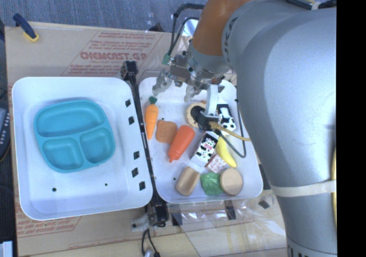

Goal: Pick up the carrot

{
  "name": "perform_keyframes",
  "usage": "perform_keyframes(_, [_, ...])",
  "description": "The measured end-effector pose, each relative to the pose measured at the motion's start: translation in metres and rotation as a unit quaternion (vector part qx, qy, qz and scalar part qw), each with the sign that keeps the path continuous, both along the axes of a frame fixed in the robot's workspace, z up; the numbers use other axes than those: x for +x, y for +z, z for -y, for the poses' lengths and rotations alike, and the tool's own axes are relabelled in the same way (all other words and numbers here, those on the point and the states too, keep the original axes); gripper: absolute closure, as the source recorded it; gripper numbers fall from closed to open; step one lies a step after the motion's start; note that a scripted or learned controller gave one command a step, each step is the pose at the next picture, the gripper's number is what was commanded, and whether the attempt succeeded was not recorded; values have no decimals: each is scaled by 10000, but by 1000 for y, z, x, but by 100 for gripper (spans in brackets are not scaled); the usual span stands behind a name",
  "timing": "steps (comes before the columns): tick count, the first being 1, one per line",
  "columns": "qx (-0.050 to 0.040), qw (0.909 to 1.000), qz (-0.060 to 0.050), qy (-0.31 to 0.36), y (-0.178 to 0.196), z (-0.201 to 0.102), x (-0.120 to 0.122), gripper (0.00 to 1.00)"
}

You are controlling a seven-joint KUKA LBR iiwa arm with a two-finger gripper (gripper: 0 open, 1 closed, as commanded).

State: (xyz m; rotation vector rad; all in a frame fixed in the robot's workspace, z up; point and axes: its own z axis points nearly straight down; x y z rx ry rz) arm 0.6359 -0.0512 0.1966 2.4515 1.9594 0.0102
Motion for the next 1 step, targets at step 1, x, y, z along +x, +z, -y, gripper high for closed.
perform_keyframes(1, [-14,9994,-76,-350,-107,48,-14,0])
